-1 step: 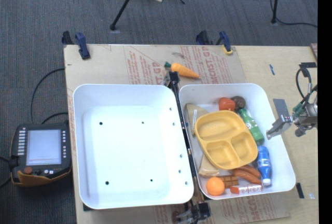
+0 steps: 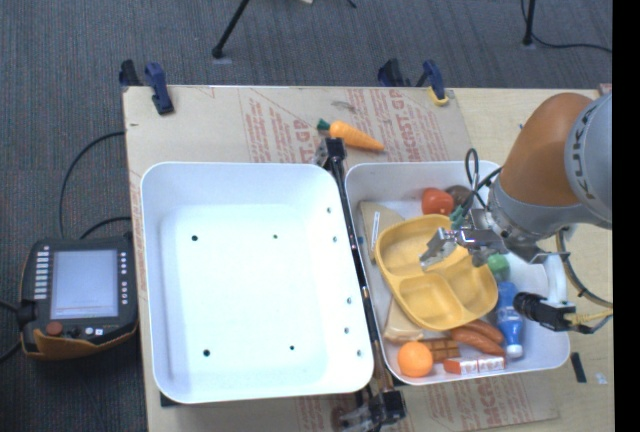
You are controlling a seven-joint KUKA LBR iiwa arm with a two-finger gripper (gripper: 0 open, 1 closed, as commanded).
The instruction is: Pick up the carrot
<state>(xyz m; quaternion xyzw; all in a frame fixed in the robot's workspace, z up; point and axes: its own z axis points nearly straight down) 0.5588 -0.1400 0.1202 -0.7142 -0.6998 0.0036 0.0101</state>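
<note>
Orange carrot (image 2: 356, 134): lies on the worktop (image 2: 250, 120), outside both bins, just behind the right bin (image 2: 400, 175).
Claw (image 2: 440, 250): hangs over the yellow divided plate (image 2: 430, 295) in that bin; I cannot tell its opening, nothing seen gripped.
Risk: I judge a descent here strikes the plate, well apart from the carrot.
Risk: reaching back, the bin's rear wall may catch the claw.

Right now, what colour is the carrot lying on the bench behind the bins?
Orange, with a small green top. The carrot shows best in the camera view.
</note>
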